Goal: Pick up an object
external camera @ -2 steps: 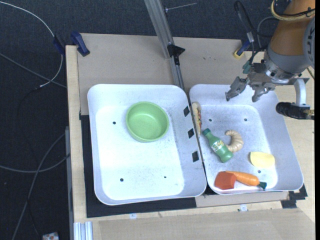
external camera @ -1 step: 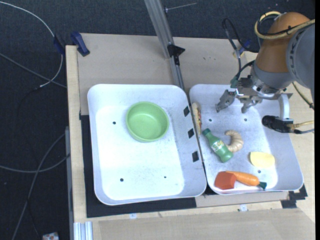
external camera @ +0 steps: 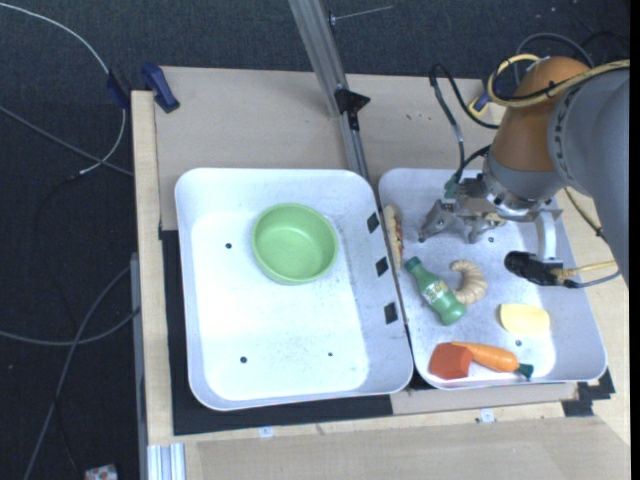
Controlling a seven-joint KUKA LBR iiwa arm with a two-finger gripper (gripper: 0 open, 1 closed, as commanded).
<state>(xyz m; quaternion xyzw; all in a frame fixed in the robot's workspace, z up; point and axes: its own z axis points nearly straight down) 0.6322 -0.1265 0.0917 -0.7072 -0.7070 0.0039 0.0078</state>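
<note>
We see the gripper (external camera: 458, 225) hanging spread and empty over the right bin (external camera: 585, 308), above a green bottle (external camera: 435, 293) with a white label, lying tilted beside a curled tan piece (external camera: 470, 280). A green bowl (external camera: 294, 242) sits in the left bin (external camera: 215, 308).

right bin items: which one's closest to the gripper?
The tan curved piece, lying just below the gripper. The green bottle sits lower left of it; the yellow piece and carrot lie nearer the front edge.
</note>
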